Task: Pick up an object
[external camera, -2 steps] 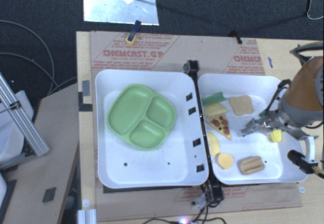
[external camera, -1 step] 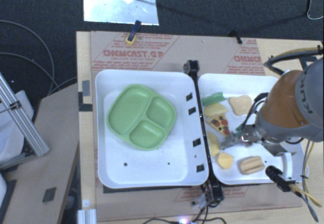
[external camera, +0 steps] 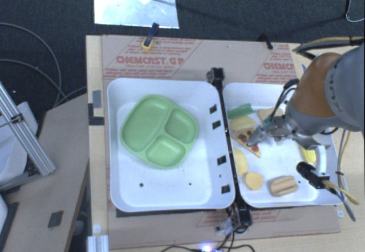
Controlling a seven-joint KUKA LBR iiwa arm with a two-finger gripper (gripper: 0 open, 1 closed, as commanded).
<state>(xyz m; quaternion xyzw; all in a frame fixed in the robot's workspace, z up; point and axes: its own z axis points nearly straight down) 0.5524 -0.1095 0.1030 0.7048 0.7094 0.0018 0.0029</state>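
Note:
My gripper [external camera: 258, 137] is low in the right bin [external camera: 285, 94], near its left-centre, reaching in from the right. Its tip is at a pizza-slice toy [external camera: 251, 147] with a red and yellow top, just below a yellow toy [external camera: 242, 124]. A green pod-shaped toy [external camera: 239, 110] lies above them, with a beige piece [external camera: 265, 113] to its right. Two yellow round slices [external camera: 241, 161] [external camera: 253, 181] lie toward the front, and a tan bread roll [external camera: 283, 185] rests at the front right. A yellow corn-like piece [external camera: 308, 155] is partly hidden by the arm.
The left bin [external camera: 131, 188] holds a green divided plate [external camera: 159, 131]. A black hinged divider [external camera: 223, 131] runs between the bins. The arm's orange band [external camera: 316, 88] and grey body cover the right bin's far right corner. Cables hang at the right edge.

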